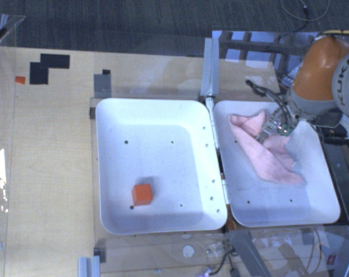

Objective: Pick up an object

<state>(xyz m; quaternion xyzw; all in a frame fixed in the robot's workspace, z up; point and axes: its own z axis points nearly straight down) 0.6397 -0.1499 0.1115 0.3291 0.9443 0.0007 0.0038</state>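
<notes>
The hand sits on the pink cloth in the right bin, seemingly touching it; I cannot tell its state. An orange block lies lower left in the left bin.

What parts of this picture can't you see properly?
- Gripper fingers: too small and blurred in the camera view to tell open from shut, or whether they pinch the pink cloth.
- What lies under the pink cloth in the right bin: hidden by the cloth.
- Most of the arm: cut off by the right edge.
- The orange block in the left bin: its far sides face away.
</notes>
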